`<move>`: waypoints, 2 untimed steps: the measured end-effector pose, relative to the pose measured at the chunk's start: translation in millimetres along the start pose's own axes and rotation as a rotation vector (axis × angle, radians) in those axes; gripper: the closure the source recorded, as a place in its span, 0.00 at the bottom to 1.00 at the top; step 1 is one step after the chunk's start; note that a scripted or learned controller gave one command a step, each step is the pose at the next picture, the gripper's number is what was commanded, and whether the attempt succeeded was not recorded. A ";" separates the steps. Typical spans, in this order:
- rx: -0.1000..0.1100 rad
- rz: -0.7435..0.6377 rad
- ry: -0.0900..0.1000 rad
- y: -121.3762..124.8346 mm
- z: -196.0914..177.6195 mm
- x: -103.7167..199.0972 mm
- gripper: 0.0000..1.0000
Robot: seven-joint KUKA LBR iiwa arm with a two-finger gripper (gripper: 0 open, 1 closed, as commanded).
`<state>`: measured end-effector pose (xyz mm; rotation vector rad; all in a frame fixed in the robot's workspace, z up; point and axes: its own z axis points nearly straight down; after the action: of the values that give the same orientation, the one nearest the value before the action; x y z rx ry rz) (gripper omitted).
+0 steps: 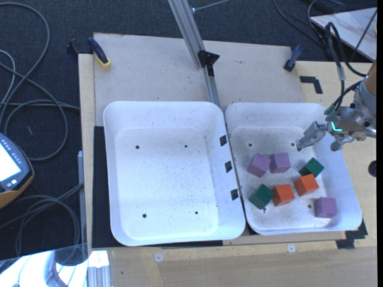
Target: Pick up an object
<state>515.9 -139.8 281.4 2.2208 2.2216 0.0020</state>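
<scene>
Plywood bench on dark carpet

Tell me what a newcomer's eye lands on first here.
First, the cluster of coloured blocks in the right bin: three purple, two orange, two green, bunched toward its near right part. Next, the gripper above that bin's far right side, over the blocks.
</scene>
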 end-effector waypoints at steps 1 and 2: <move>0.000 0.000 0.000 0.0 0.0 0.0 0.00; 0.000 0.000 0.000 0.0 0.0 0.0 0.00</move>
<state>515.9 -139.8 281.4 2.2208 2.2214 0.0022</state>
